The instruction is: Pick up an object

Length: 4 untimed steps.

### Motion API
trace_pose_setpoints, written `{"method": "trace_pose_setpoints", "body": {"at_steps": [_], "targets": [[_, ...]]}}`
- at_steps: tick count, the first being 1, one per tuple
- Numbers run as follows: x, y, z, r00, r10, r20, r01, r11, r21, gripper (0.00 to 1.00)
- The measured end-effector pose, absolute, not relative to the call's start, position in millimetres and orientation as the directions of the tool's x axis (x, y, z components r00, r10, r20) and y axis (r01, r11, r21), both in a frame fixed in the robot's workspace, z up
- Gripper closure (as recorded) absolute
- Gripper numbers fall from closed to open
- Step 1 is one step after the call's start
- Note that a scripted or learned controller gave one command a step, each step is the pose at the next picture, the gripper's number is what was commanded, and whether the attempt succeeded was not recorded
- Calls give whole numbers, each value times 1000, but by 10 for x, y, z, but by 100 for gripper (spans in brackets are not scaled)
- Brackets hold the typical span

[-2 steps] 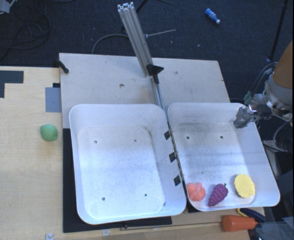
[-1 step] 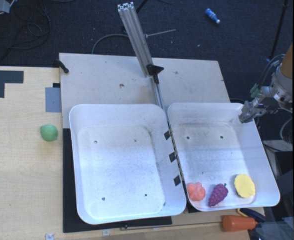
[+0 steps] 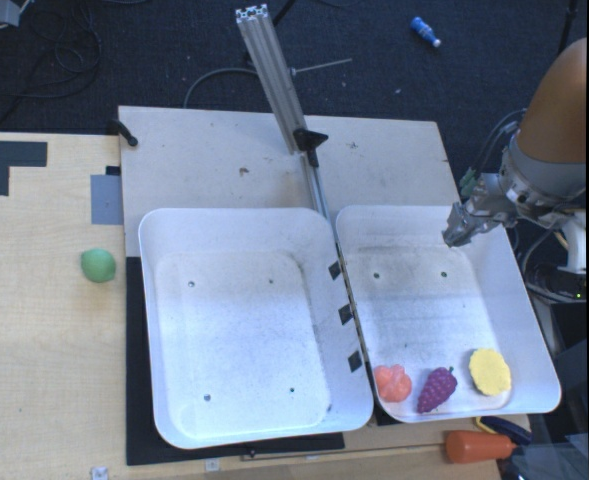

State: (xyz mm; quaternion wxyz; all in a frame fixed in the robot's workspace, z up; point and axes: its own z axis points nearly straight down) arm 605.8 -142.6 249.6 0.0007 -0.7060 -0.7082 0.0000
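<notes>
Gripper (image 3: 457, 234) over right bin's (image 3: 534, 318) far edge, nothing visibly between its fingers (spread indiscernible); yellow piece (image 3: 490, 371), purple grapes (image 3: 437, 389) and orange piece (image 3: 393, 383) lie well apart, along the near rim.

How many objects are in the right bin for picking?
3, in a row along the near edge of the right bin: an orange piece, a purple grape bunch and a yellow piece toward the near right corner.

arm (image 3: 552, 118): orange band over grey wrist | black cables looped at 9 o'clock side | end effector (image 3: 458, 230): dark grey metal
</notes>
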Motion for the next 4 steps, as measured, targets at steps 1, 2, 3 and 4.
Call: {"method": "trace_pose_setpoints", "body": {"at_steps": [1, 2, 3, 4], "targets": [[6148, -872, 2359, -4, 1000, 1, 1000, 4, -1, 100], [6178, -370, 2265, -3, 1000, 1, 1000, 3, -1, 100], [6306, 140, 2173, -3, 1000, 1, 1000, 3, -1, 100], [6319, 618, 2242, -3, 1000, 1, 1000, 3, 0, 100]]}}
